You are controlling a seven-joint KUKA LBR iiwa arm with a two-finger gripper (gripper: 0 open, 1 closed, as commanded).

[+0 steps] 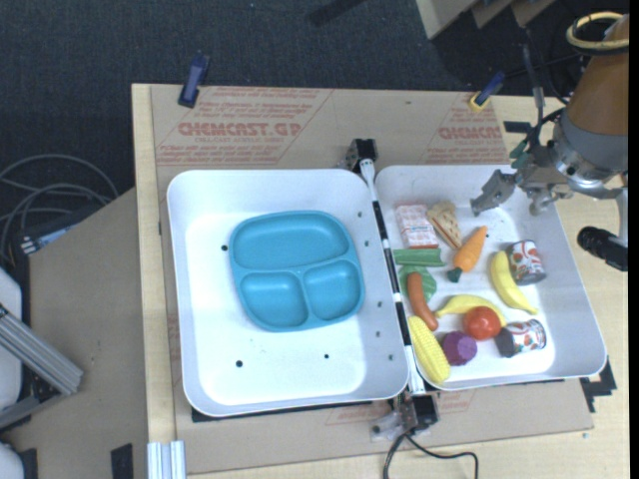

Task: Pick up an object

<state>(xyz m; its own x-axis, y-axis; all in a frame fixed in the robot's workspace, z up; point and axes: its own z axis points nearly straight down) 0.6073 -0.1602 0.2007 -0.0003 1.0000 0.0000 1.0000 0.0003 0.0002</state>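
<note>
Two white bins sit side by side. The left bin [200,267] holds a blue divided plate [297,269]. The right bin [574,267] holds toy foods beneath the gripper [516,196].

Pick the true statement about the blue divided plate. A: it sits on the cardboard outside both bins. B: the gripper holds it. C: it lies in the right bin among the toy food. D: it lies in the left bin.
D: the blue divided plate lies flat in the left bin, apart from the toy food.
</note>
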